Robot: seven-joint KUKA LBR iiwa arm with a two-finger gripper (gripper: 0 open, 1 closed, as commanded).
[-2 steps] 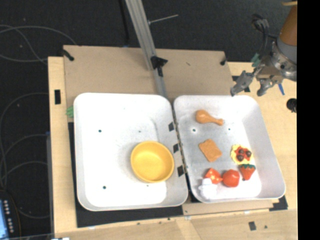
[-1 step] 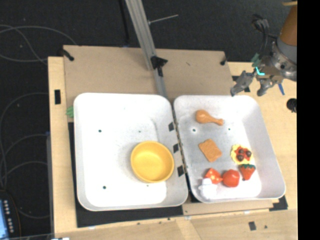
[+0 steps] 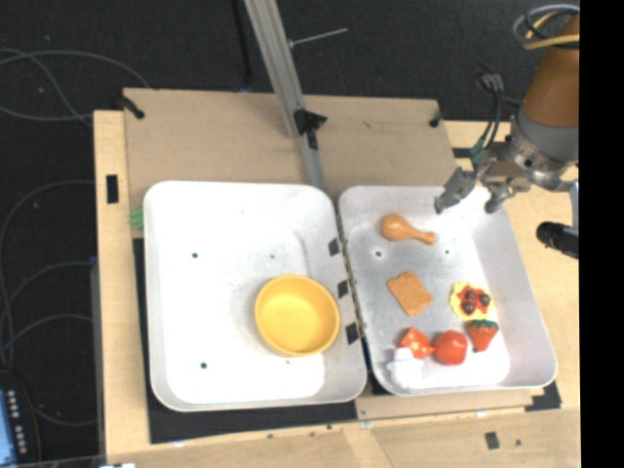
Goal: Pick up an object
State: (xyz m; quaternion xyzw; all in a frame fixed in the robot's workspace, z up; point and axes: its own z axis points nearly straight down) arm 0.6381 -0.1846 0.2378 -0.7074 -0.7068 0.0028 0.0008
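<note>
Arm: the grey KUKA arm (image 3: pixel 551 96), orange band above its wrist, reaches in from the right and hangs over the far right corner of the right bin (image 3: pixel 507 261).
Gripper: the two-finger gripper (image 3: pixel 475 195) points down over the bin's upper right edge; its fingers (image 3: pixel 450 195) stand apart with nothing between them.
Nearest object: an orange drumstick-shaped toy (image 3: pixel 406 229) lies in the right bin near the gripper, to the lower left of it, not touching it.
Right bin, middle: a flat tan cracker-like square (image 3: pixel 409 292) lies near the centre, apart from the drumstick.
Right bin, near side: a small yellow piece with dark and red spots (image 3: pixel 471 300) sits above a strawberry (image 3: pixel 483 334); a red tomato (image 3: pixel 449 347) lies just beside the strawberry, with a smaller red piece (image 3: pixel 415 342) and a white lump (image 3: pixel 402 367) to its left.
Left bin: the left bin (image 3: pixel 195 232) holds a yellow bowl (image 3: pixel 296 315), upright, near its right wall.
Background: a metal post (image 3: pixel 281 66) rises behind the bins from the brown bench (image 3: pixel 380 130).
</note>
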